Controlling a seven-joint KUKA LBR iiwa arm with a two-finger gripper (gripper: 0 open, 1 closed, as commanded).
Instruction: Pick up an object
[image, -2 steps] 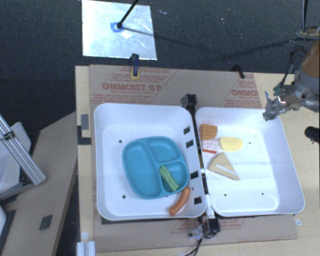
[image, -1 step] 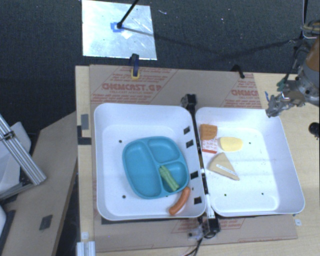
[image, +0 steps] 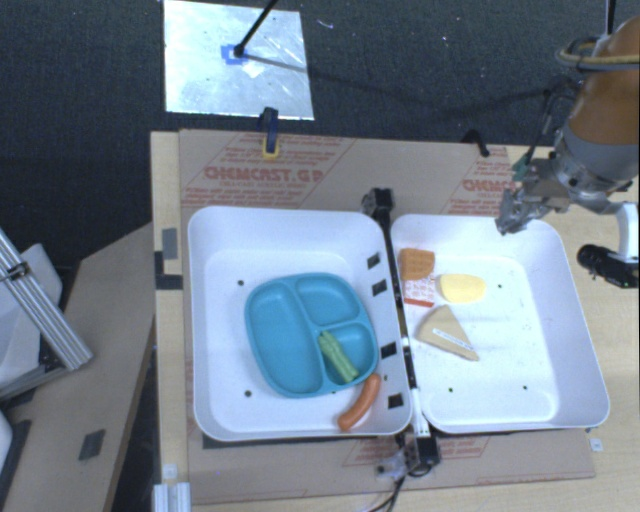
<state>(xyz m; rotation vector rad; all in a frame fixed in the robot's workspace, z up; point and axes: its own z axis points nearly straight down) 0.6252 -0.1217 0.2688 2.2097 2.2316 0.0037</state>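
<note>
The right bin (image: 560, 330) holds an orange-brown toast piece (image: 416, 263), a round yellow piece (image: 462, 289) and a tan cheese wedge (image: 447, 333). In the left bin (image: 215, 300) a blue divided plate (image: 300, 333) carries a green pickle (image: 338, 357), and an orange sausage (image: 359, 402) lies by the plate's near corner. My gripper (image: 512, 219) hangs over the far right rim of the right bin, above and to the right of the yellow piece. Nothing shows between its fingers.
A black divider clip strip (image: 392, 300) runs between the two bins. A yellow clamp (image: 270, 135) stands at the bench's far edge. A shiny metal sheet (image: 238, 60) lies on the dark floor beyond. Aluminium framing (image: 35, 310) sits at the left.
</note>
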